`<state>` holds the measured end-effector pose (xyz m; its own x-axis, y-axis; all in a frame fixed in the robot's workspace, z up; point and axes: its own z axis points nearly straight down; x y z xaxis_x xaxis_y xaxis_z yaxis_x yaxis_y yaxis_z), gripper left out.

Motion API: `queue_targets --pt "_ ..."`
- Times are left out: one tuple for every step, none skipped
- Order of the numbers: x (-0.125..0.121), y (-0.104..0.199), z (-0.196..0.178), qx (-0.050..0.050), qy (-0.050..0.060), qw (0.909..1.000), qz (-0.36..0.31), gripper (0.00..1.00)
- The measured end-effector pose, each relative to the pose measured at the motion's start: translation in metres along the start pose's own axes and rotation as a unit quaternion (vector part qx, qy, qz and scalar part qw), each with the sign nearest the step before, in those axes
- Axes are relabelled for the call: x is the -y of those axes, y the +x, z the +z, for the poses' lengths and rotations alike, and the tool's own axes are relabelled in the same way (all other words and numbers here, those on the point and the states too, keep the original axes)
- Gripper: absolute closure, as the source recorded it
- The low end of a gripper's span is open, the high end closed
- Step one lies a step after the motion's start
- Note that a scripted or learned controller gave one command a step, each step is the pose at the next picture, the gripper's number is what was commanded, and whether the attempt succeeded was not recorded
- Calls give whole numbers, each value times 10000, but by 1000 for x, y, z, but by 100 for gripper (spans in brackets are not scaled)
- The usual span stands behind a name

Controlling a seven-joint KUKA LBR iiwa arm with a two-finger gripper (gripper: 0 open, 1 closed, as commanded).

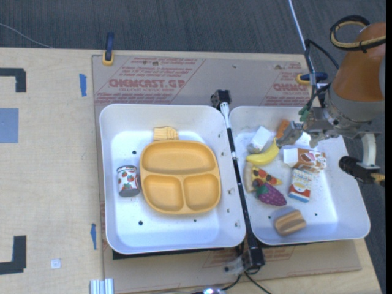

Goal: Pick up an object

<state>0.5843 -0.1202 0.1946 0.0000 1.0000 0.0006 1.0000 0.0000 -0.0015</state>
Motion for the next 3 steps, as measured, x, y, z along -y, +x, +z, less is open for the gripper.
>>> queue_targets --pt "36 8 87 17 -63 10000 -3 0" --pt "55 15 91 70 -218 9997 -9 0" --pt "54 8 79 134 -253 9996 26 100"
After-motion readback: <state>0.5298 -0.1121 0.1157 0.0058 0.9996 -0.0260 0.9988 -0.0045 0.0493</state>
